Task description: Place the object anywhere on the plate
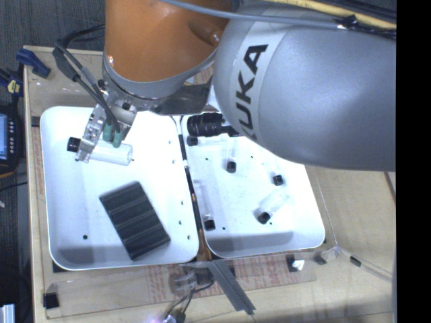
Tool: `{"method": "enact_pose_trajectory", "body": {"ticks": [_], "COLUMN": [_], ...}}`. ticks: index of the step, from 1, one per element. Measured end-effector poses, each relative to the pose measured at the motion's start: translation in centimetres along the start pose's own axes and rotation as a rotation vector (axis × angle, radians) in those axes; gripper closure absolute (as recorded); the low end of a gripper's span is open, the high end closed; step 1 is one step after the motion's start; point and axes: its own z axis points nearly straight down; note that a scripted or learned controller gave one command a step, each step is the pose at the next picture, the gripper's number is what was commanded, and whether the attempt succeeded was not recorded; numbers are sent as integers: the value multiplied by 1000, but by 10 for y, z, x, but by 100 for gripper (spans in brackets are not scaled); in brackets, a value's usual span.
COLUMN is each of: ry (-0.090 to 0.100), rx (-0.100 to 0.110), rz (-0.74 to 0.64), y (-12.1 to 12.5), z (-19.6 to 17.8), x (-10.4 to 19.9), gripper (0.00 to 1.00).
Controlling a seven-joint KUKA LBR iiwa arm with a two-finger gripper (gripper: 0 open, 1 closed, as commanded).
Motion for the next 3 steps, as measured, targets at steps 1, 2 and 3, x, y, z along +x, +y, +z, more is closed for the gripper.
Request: {"method": "enact_pose_trajectory", "body": {"ticks": [1, 2, 3], "ry": [1, -1, -2], "rx": [4, 6, 1], "rz": [-145, -46, -52], "y": [-20, -16, -5], "z": [82, 299, 81], "x": [38, 24, 7], "gripper": [100, 100, 100]}}
